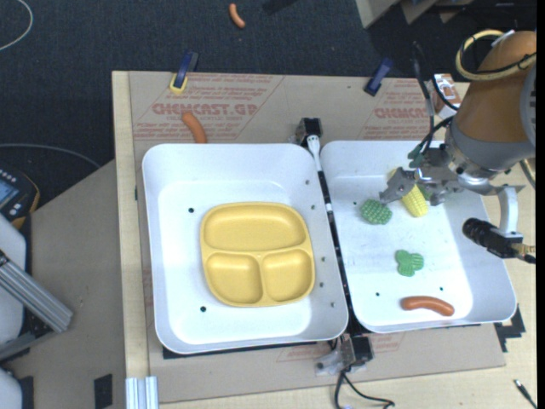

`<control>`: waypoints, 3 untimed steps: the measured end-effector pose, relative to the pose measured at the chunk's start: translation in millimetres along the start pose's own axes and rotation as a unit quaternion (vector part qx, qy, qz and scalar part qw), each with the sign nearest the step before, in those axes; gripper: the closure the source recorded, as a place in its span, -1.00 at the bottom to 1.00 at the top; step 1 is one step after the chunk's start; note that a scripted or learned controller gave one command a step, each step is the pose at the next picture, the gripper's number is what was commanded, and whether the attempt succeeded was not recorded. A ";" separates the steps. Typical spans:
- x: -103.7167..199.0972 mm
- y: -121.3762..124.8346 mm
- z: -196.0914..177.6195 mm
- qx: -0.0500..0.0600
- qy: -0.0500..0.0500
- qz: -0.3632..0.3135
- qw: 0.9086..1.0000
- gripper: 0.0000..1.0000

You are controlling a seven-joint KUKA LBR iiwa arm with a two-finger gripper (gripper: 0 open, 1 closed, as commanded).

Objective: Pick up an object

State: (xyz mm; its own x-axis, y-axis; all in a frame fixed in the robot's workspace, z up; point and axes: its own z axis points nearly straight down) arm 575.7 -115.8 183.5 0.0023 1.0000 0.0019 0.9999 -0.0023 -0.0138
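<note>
Right bin point(477, 305), near to far: a sausage point(427, 305) lying crosswise at the front rim; a green broccoli piece point(409, 262) mid-bin; a second green piece point(375, 211) beyond it; a yellow corn cob point(415, 200) at the far end. The gripper point(415, 187) hangs directly over the cob, fingers spread either side, nothing clamped; the cob's long axis runs diagonally, so the likely target lies just below.

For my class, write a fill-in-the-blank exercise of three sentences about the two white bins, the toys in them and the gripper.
1. The yellow three-compartment plastic plate lies in the ____ white bin.
2. The orange toy sausage lies in the right white bin, near its ____ edge.
3. The gripper hovers by the yellow toy corn cob, right of the ____ bumpy toy.

Missing words: left; front; green
</note>
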 end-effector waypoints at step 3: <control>4.3 7.6 96.6 -0.004 0.000 -0.001 1.000 -1.00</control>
State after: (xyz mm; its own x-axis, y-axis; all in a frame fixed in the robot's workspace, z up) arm 582.0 -111.3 86.8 -0.0002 1.0000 0.0019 1.0000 0.0002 -0.0055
